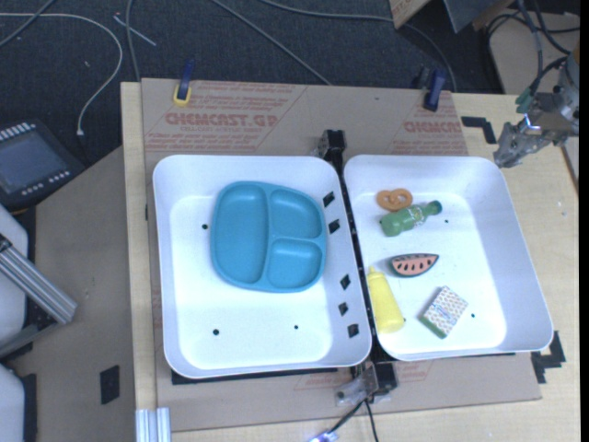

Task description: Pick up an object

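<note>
I see even, fairly bright overhead light, slightly cool in tone. The two shallow white plastic bins (460,178) come out near blown-out, with little surface detail on their floors. Shadows are soft and short: a faint one under the blue divided plastic plate (269,236), thin ones beside the small toys in the right bin. The dark carpet (276,17) at top stays murky, its cables just readable. Overall sharpness is low, and I notice compression softness on the printed cardboard sheet (230,109). The metal gripper (512,147) at the right edge looks blurred, with mild glare.
</note>
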Controlling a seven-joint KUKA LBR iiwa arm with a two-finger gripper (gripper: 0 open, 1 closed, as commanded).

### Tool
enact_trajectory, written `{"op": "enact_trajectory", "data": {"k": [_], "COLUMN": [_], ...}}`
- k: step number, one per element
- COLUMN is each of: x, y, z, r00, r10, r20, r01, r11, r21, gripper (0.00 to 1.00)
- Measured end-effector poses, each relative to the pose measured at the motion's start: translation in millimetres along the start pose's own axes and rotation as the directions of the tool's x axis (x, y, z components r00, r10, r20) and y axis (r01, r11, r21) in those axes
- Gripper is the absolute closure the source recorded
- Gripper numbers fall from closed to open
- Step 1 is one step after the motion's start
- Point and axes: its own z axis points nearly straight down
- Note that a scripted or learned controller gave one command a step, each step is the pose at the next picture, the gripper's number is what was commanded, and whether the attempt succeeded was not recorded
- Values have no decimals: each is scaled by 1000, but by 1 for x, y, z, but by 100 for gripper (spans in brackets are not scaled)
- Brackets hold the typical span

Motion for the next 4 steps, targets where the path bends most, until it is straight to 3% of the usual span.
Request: {"op": "enact_trajectory", "data": {"k": [4], "x": [220], "y": [-30], "z": [54], "r00": [1000], "r10": [-3], "r20": [-3], "r01": [3], "r11": [1000], "r21": [9], "gripper": [100]}}
